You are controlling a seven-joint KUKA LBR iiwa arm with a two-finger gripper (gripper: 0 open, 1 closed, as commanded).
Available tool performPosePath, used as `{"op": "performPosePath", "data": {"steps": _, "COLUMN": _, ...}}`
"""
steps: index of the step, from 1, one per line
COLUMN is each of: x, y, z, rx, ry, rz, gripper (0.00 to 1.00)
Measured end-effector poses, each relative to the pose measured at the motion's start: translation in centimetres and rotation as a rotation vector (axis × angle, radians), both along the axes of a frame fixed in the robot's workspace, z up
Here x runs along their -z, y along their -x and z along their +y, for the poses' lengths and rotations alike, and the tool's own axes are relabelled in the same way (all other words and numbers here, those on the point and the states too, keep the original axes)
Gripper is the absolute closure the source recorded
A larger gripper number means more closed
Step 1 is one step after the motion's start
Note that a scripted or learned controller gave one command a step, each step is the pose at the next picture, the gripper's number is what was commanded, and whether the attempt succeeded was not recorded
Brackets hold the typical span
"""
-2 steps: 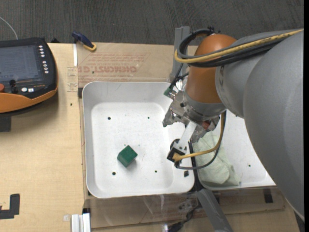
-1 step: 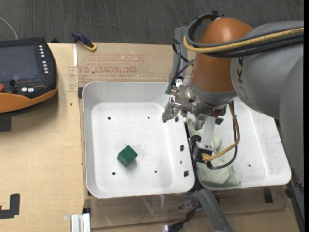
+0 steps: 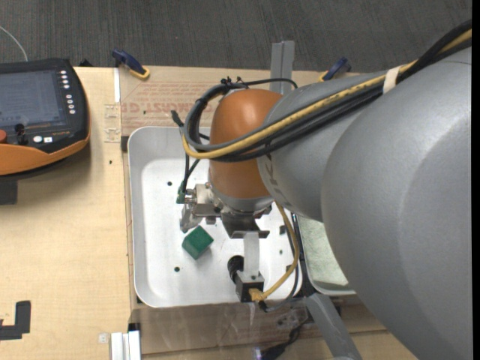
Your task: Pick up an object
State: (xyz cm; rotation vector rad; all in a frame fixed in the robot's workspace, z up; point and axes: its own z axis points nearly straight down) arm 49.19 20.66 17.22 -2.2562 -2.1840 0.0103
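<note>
A small green block (image 3: 197,243) lies tilted on the floor of the left white bin (image 3: 150,201), near the bin's middle. The arm's orange band (image 3: 240,148) hangs over this bin, and my gripper (image 3: 225,227) sits below it, low in the bin. The green block is just left of and slightly in front of the gripper body, close to it. I cannot tell whether they touch. A small dark green piece (image 3: 181,195) peeks out at the gripper's left edge.
The big grey arm covers most of the right bin (image 3: 324,265), of which a pale strip shows. A teach pendant (image 3: 37,118) lies on the bench at far left. Clamps (image 3: 131,62) (image 3: 334,69) grip the bench's back edge.
</note>
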Motion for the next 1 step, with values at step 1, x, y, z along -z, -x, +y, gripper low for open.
{"op": "performPosePath", "data": {"steps": 1, "x": 6.87, "y": 1.56, "z": 1.1, "rx": -0.074, "ry": 0.0, "rz": 0.001, "gripper": 0.0}}
